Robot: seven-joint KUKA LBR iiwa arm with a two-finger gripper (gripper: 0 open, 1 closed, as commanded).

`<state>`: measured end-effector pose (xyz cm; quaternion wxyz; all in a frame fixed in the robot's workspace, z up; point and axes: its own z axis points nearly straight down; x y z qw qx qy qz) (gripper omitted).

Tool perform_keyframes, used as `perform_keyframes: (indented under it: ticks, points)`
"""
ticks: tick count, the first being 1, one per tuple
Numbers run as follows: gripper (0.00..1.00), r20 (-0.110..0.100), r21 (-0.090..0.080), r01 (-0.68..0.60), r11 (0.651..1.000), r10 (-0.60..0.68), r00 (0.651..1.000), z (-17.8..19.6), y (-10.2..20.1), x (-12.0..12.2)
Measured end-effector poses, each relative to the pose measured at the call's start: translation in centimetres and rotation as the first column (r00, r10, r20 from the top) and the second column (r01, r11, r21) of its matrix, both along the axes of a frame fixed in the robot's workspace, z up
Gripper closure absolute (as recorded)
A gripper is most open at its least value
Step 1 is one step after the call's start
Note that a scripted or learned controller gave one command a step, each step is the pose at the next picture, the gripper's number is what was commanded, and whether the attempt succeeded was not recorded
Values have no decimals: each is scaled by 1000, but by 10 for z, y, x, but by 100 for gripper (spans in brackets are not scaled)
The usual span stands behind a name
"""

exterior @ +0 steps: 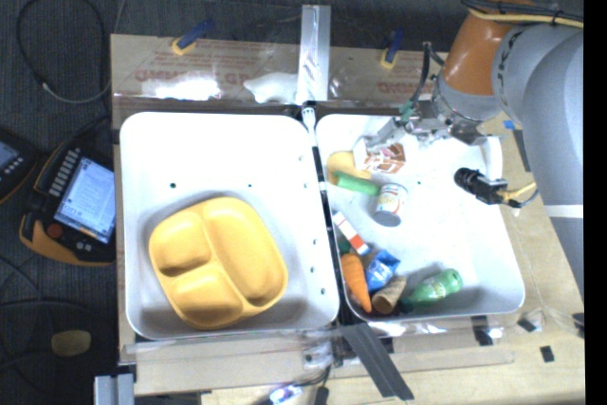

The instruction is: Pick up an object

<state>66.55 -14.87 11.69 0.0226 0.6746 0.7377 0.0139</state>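
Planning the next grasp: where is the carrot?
The carrot lies in the right bin, along its left wall near the front, beside a blue packet.

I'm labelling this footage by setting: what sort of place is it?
Probably a robotics lab bench: a grey arm reaching over two white bins, a teach pendant on the floor, loose cables.

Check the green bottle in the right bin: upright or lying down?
Lying down. The green bottle rests on its side near the front of the right bin, its length running across the floor beside the carrot.
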Motion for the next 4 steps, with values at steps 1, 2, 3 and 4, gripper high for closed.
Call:
perform_keyframes:
  ticks: [1, 2, 3, 4]
  points:
    - [0, 17, -3, 36, 999, -36, 999, 0, 5, -13]
    - [0, -53, 9, 127, 992, -126, 991, 27, -1, -53]
    - [0, -42, 6, 72, 997, -71, 997, -27, 19, -66]
    - [0, -53, 9, 20, 1000, -20, 998, 20, 11, -31]
